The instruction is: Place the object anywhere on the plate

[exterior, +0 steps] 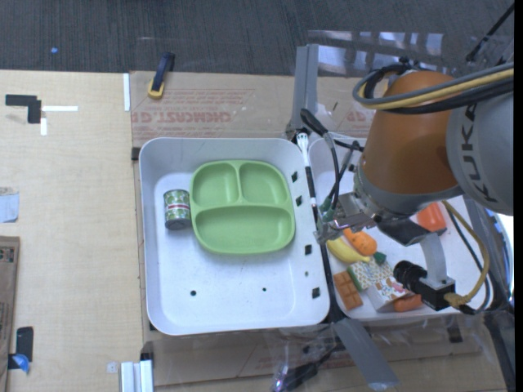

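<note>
A green divided plate lies in the left white bin, toward its back. A small tin can stands just left of the plate. The arm's orange band and wrist hang over the right bin and hide the gripper beneath them. Under the wrist lie toy foods: a yellow banana, an orange piece, a waffle-like orange block and a speckled white block.
An orange-red piece sits at the right bin's far side. A black cylinder on a bracket juts over the right bin's front. Cables loop above the wrist. A yellow-and-blue tool lies on the bench behind the left bin.
</note>
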Controlling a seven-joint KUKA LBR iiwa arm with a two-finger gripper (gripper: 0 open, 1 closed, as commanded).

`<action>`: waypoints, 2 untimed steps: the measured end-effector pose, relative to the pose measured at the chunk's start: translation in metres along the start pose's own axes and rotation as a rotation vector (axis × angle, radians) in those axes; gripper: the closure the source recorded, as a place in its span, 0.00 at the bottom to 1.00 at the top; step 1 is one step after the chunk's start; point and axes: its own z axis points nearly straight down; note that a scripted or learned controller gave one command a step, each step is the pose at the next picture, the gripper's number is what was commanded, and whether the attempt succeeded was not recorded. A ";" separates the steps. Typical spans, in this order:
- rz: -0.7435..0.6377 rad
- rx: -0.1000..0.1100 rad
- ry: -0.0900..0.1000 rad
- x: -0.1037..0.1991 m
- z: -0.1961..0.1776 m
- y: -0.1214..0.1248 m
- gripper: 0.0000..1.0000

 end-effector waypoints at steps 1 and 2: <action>-0.077 -0.001 0.000 -0.012 0.010 -0.003 1.00; -0.284 0.000 0.001 -0.030 0.036 0.016 1.00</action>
